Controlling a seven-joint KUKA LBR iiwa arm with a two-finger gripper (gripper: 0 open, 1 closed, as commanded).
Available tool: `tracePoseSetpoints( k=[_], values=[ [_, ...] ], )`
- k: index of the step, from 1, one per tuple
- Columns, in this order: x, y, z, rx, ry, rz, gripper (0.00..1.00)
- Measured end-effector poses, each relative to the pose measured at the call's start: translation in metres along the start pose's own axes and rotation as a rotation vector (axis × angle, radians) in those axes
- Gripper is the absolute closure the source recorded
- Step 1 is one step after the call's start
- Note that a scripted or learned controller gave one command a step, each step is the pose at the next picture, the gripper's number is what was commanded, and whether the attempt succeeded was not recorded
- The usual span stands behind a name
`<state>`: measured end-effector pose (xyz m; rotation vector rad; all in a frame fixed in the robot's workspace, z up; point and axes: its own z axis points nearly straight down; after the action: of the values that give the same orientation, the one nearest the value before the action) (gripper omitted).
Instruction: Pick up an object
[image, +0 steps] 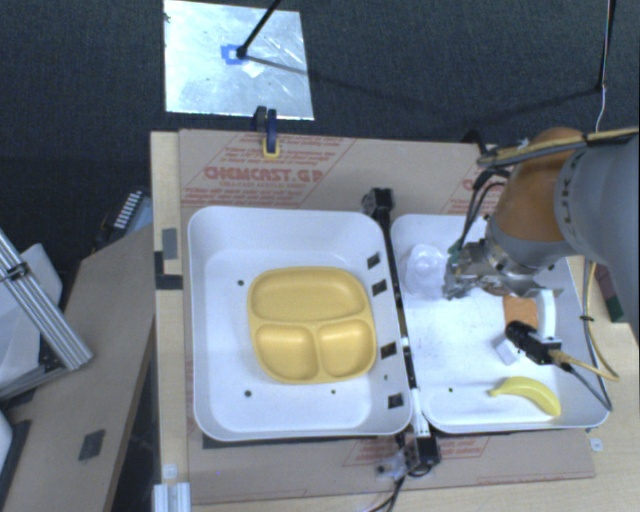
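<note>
claw (458, 283): low over the right bin (455, 390), just beside a clear cup (425, 268); can't tell if spread or pinched | banana (527, 394): flat near the bin's front right corner, well apart, long axis roughly crosswise | room: bare white floor between; yellow tray (306, 325) sits in the left bin (215, 330)
</note>
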<state>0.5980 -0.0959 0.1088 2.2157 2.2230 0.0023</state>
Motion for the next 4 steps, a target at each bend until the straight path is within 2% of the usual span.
tracePoseSetpoints(
  k=[1, 2, 3, 4],
  values=[
    [0.002, -0.004, -0.062, -0.004, 0.000, 0.000, 1.00],
    [0.002, -0.002, -0.106, -0.004, 0.000, -0.001, 1.00],
    [0.049, 0.002, -0.105, 0.001, 0.003, -0.006, 1.00],
    [0.104, -0.013, -0.105, 0.002, 0.004, -0.006, 1.00]
  ],
)
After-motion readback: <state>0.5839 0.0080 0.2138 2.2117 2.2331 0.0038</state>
